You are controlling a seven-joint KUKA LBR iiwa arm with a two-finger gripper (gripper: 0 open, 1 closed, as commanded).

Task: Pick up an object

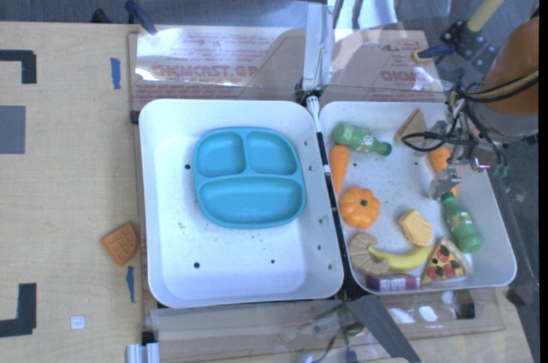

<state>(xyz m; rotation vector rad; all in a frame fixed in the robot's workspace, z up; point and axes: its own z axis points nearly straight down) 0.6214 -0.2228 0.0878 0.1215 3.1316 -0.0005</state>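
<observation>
Left bin: one blue divided plate, lying flat near the middle.

Right bin: green bottle at upper left; carrot beside the left wall; pumpkin below it; banana and pizza slice near the front edge; second green bottle at right.

Gripper: low over the right bin's right part, just above the second bottle; jaw state cannot be told.

Bench: a waffle piece lies left of the bins.
</observation>
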